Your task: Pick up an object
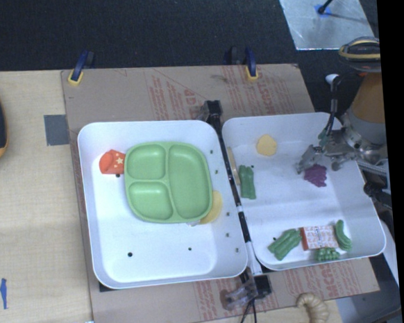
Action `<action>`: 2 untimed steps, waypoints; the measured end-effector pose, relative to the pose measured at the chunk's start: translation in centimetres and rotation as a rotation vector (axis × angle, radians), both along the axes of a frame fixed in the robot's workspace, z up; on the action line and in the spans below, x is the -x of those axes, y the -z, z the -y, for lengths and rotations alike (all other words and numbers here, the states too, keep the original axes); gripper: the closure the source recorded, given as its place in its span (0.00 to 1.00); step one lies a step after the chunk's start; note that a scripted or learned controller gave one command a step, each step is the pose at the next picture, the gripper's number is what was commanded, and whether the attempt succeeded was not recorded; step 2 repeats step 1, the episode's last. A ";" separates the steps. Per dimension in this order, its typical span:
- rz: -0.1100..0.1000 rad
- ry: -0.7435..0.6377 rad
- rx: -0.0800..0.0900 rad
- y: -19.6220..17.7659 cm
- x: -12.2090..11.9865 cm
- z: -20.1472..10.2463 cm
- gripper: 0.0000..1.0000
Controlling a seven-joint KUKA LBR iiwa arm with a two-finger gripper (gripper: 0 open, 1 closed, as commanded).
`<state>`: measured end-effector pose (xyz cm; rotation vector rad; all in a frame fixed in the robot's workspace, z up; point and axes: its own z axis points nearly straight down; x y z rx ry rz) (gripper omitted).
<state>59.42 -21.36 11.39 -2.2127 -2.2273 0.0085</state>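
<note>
In the right bin (352, 208), a purple bunch of grapes (316, 175) lies near the upper right. My gripper (322, 164) hangs just above it, at the bin's right side. Its fingers look spread apart on either side of the grapes' top edge, and nothing is held between them. The same bin holds a yellow round piece (266, 145), a green pickle (247, 182), a green bean pod (285, 243), a red and white packet (318, 236) and a green cucumber (342, 235).
The left bin (112, 255) holds a green divided plate (169, 181), with a red piece (111, 161) beside it and a yellow piece (213, 206) partly under it. A tan curled object (312, 310) lies on the bench in front of the bins.
</note>
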 end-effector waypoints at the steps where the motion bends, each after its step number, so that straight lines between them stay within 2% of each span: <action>1: -0.001 0.002 -0.002 2.3 0.1 -0.2 0.00; 2: -0.001 0.002 -0.002 2.3 0.1 -0.2 0.00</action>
